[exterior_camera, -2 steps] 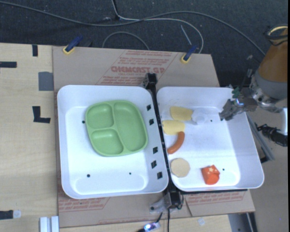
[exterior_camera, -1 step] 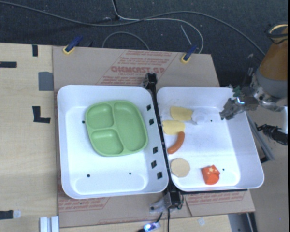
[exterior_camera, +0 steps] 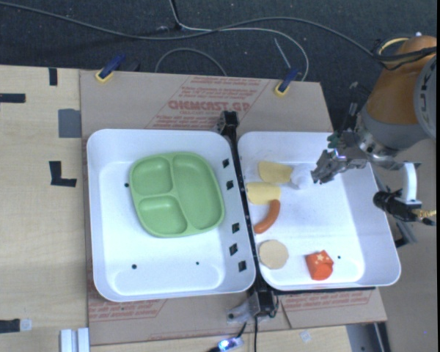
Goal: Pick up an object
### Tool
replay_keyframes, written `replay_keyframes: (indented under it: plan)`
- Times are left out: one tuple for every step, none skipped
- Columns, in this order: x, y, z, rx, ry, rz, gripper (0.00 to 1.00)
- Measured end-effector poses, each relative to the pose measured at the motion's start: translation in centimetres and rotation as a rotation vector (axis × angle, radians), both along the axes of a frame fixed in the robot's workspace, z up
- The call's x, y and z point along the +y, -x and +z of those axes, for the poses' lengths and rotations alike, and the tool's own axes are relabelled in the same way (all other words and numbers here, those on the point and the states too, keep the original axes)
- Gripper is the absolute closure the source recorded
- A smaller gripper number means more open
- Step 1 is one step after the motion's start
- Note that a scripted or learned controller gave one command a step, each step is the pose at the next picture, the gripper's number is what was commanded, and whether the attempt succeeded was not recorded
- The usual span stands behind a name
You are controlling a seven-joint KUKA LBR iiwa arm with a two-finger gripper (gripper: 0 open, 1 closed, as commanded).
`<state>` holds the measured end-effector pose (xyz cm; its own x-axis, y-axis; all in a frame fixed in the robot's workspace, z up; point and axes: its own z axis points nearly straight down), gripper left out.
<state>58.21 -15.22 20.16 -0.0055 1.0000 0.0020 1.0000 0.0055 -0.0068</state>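
While the arm reaches in from the right of the camera view, its gripper hangs over the upper part of the right bin, and whether it is apart or together I cannot tell, since the tip is dark and small against the white floor. Nothing can be seen held in it. Just to its left lies a yellow piece of play food, with a small pale scrap between the two, almost under the tip. Below that sits a second yellow piece, then an orange sausage whose long axis runs on a slant from upper right to lower left, a tan round disc, and a red chunk near the lower edge. The left bin bears a green divided plate. By my judgement, the upper yellow piece is the nearest target, a short shift leftward from the tip.
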Motion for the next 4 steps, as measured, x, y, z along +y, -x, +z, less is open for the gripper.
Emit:
replay_keyframes:
  plan:
    - [5.4, -0.5, 0.9, -0.001, -0.001, 0.002, 1.00]
    - [11.3, -2.1, 0.2, 0.000, 0.000, 0.002, 1.00]
    - [15.9, -2.7, 1.0, -0.001, 0.001, 0.002, 1.00]
    - [21.9, -2.9, 0.3, 0.000, 0.002, 0.002, 1.00]
